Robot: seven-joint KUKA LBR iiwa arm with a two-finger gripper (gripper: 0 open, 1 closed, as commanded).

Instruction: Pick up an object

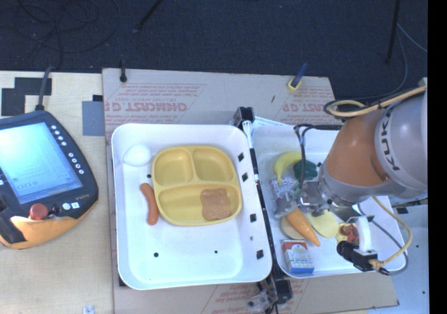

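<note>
1. The task was judged to be at an early stage: no object was seen lifted, and every item in view lay in one of the two bins.
2. The end effector [302,197] was seen lowered into the right bin [318,139], at the centre right of the frame, over a cluster of toy food; whether it was open or closed could not be told, since the wrist and orange band covered it.
3. The likely targets were found directly around it: a banana [285,163] just above and left, a dark green item [306,169] beside that, a carrot [304,225] just below, and a pale yellow piece [325,222] to the carrot's right.
4. A small carton [298,258] was seen at the lower edge of the same bin, near the carrot tip.
5. What remained was judged to be the whole grasp: closing on one item and raising it clear.
6. The crowding was judged the main hindrance, as the items lay touching or nearly so, and a neighbour could be nudged or caught.
7. In the left bin [181,257] a yellow divided tray [187,197] holding a brown patty [216,203] was seen, with a sausage [149,203] and a white egg [137,155] beside it, well apart from the arm.
8. A teach pendant [42,173] lay on the desk [56,271] at the far left.
</note>
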